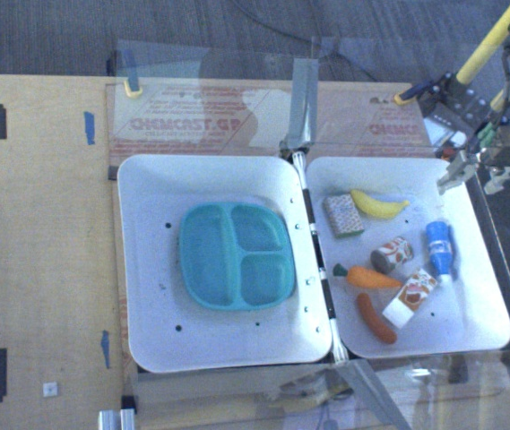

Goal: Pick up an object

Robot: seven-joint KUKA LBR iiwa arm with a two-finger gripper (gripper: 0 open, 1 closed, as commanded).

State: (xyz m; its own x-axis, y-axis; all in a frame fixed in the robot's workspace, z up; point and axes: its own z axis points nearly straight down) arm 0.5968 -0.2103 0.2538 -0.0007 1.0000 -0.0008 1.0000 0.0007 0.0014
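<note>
- Nearest the camera: front rim of the right bin [416, 352], and just inside it a red-brown sausage [376, 319] lying at a slant.
- Right bin contents, counted: 1 sausage, 1 carrot [373, 279], 1 small white carton with red end [410, 297], 1 small can on its side [392, 254], 1 blue bottle [439, 250], 1 banana [379, 205], 1 green-edged sponge block [342, 215]. Seven candidate objects in all.
- Carton touches or nearly touches the sausage and the carrot tip; banana and sponge sit just beside each other at the far side.
- Left bin [147, 240]: 1 teal divided plate [236, 256], three compartments, nothing in them.
- Bins: 2, side by side.
- Gripper [462, 170] hangs over the far right corner of the right bin, apart from every object. Whether the claw is released or clenched: cannot tell; nothing seen in it.
- Step, as judged: approach, no object picked yet.
- Next move calls for: choosing a target (blue bottle is nearest and stands apart from its neighbours), travelling in over it, aligning across its narrow width, descending.
</note>
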